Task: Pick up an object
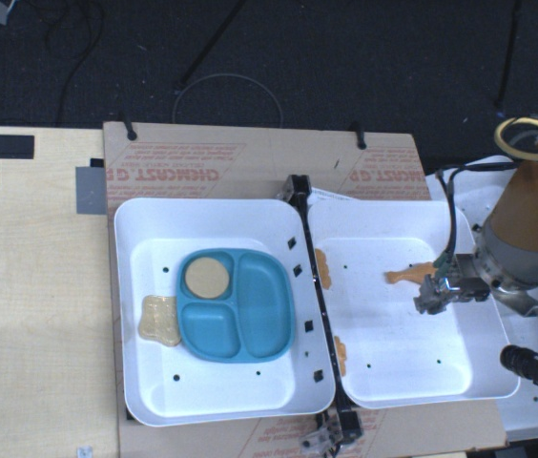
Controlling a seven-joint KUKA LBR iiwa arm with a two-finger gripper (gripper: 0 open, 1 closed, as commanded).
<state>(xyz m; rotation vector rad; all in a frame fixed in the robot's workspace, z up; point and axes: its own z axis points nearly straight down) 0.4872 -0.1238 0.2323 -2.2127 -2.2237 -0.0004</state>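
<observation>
The right bin [393, 370] floor lies mostly open; an orange piece [408, 275] sits near its far right, two more against its left wall. A blue tray [250, 322] crowds the left bin's [145, 227] middle.

Arm: one, grey with orange band above the wrist, entering from 3 o'clock, reaching toward 9 o'clock. Wrist: low, at roughly 4 o'clock of centre. Gripper [428, 299]: dark metal, at the arm's 9 o'clock end, pointing down.
</observation>
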